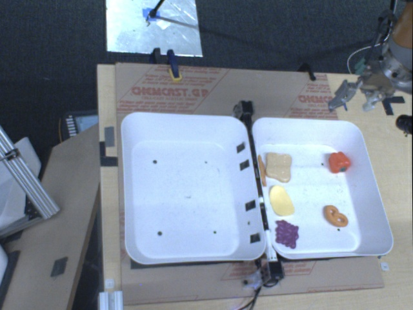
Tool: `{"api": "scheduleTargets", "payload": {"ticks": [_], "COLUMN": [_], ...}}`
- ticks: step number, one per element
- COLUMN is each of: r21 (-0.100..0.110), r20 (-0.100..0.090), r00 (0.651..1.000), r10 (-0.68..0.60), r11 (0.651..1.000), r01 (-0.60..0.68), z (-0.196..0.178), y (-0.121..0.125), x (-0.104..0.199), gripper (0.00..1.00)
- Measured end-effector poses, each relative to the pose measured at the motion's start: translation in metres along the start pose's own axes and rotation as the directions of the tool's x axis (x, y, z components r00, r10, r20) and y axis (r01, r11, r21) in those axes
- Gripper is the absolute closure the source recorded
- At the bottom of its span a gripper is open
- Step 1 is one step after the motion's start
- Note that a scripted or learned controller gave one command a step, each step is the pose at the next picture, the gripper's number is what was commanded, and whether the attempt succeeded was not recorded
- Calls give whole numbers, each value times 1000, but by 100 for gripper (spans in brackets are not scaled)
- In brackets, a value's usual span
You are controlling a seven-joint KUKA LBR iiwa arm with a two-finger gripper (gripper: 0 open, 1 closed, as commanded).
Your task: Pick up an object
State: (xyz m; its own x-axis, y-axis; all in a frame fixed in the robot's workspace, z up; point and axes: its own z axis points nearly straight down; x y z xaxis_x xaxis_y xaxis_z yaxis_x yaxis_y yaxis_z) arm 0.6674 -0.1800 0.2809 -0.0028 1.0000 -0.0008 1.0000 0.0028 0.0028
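The right bin holds several toy foods: a tan toast slice, a thin orange stick along its left wall, a yellow piece, purple grapes, a brown pretzel and a red fruit. My gripper hangs above the bench just beyond the right bin's far right corner, well apart from all the foods. It is open, and nothing sits between its fingers.
The left bin lies beside the right one, with a black clip strip along the shared wall. A shiny metal sheet lies on the dark floor behind the bench. A wooden side table stands at the left.
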Motion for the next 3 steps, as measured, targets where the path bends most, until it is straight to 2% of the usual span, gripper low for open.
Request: {"api": "scheduleTargets", "payload": {"ticks": [1, 2, 3], "r21": [0, -2, -9], "r20": [-1, -3, -3], "r00": [1000, 1000, 1000], "r10": [-3, -7, -8], "r11": [1000, 1000, 1000], "r01": [3, 7, 8], "z": [-1, -131, -262], "y": [2, -74, -122], "x": [67, 141, 195], "gripper": [0, 0, 0]}}
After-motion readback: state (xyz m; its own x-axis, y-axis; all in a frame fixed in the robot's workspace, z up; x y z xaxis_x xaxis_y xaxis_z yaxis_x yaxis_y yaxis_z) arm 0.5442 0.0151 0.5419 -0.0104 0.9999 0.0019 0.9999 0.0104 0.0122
